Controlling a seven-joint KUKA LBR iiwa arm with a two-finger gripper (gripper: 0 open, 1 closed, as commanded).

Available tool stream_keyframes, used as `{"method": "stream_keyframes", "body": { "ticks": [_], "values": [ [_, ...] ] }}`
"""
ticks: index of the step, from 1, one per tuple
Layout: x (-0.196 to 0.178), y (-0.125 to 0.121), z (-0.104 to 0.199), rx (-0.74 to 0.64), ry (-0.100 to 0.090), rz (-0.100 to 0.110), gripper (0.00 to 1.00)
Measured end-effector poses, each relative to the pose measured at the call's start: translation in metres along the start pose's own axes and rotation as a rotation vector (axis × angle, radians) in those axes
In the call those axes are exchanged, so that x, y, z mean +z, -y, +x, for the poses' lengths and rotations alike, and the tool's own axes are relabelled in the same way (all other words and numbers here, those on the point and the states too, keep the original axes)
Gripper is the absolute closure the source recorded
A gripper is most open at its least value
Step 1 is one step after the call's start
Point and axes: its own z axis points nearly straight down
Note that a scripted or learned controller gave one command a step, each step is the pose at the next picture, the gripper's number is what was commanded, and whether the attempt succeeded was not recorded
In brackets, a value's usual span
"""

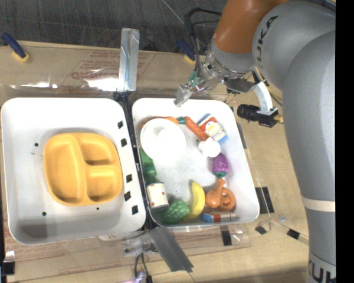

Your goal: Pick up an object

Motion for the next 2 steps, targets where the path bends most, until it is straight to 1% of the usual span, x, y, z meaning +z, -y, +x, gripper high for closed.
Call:
{"method": "stream_keyframes", "body": {
  "ticks": [1,2],
  "values": [
    [-0.051,0.017,-0.036,-0.114,0.007,-0.005,1.0],
    [-0.006,0.079,0.013,0.023,0.002,-0.001,1.0]
  ]
}}
